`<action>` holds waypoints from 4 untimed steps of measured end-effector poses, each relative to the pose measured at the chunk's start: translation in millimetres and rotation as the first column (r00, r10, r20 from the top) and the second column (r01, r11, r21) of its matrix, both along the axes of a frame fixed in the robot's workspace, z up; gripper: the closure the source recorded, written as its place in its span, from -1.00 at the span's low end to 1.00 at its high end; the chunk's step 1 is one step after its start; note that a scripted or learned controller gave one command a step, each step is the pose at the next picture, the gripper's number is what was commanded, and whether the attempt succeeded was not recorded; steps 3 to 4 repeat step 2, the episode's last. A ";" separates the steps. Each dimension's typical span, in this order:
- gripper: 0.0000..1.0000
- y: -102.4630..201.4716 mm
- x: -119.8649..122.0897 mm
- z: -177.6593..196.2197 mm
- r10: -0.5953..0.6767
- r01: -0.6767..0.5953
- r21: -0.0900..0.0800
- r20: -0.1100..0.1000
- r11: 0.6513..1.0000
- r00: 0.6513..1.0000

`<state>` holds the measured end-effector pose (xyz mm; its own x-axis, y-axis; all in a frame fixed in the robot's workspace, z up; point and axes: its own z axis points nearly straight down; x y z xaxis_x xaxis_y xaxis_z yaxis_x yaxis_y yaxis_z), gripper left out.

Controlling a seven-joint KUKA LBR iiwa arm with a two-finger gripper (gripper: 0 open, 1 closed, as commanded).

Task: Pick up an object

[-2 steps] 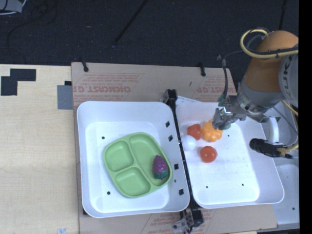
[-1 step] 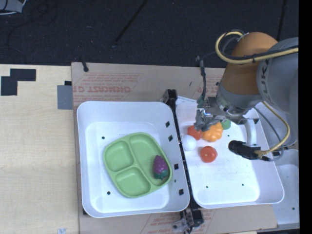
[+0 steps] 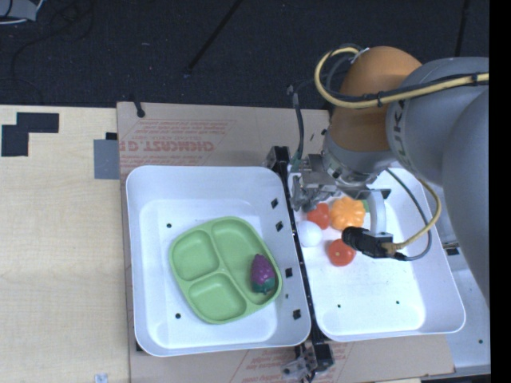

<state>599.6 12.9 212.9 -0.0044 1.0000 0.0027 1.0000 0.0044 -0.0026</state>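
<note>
End effector (image 3: 313, 191) is down in the right bin (image 3: 431, 313), near its upper left corner, right over a tight little cluster of toy food. Honestly can't tell if it's spread apart or closed, the wrist hides most of it.

Cluster: an orange pepper-looking piece (image 3: 348, 211), a red piece (image 3: 319, 215) just beside it, a white ball (image 3: 310, 234) below that, and a red tomato (image 3: 340, 252) a bit lower right. The orange one looks like the closest candidate, sitting against the bin's left side near the divider wall.

What could go wrong, I'd guess: everything is packed so close that closing could nudge the neighbours or pinch two at once, and round pieces tend to squirt out sideways. The bin wall nearby leaves little room too.

As for orientation, the orange piece looks lumpy and nearly round, no clear long axis or pointing direction.

Left bin (image 3: 148, 214) has a green divided plate (image 3: 209, 255) with a purple item (image 3: 262, 272) on it.
</note>
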 end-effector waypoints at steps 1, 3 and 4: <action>1.00 45.0 -15.1 1.2 -0.001 0.001 -0.002 -0.003 1.000 1.000; 1.00 89.5 -17.6 -3.1 -0.001 0.001 -0.002 -0.002 1.000 1.000; 1.00 89.5 -17.6 -3.1 -0.001 0.001 -0.002 -0.002 1.000 1.000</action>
